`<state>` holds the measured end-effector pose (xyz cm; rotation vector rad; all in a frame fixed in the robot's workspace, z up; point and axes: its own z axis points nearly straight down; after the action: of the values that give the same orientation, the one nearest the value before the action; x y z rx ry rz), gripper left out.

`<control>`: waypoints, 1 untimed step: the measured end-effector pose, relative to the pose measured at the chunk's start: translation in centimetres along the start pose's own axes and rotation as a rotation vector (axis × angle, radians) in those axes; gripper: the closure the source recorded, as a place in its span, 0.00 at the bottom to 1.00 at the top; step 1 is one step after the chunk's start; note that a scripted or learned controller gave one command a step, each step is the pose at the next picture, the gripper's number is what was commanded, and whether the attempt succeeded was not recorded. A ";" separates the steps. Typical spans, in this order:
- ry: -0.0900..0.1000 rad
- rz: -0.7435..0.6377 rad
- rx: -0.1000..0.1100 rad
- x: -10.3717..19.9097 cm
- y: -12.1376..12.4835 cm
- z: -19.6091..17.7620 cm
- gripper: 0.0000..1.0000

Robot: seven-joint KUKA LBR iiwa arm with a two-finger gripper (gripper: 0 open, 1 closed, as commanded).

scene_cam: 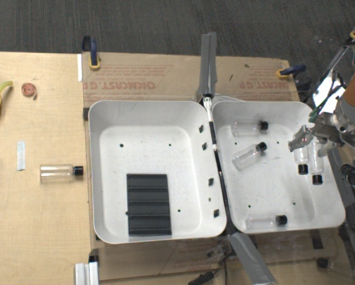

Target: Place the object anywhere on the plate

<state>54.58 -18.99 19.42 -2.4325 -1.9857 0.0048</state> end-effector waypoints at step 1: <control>0.000 0.000 0.000 0.0 0.0 0.0 0.00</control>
<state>54.59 -18.99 19.43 -2.4326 -1.9857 0.0046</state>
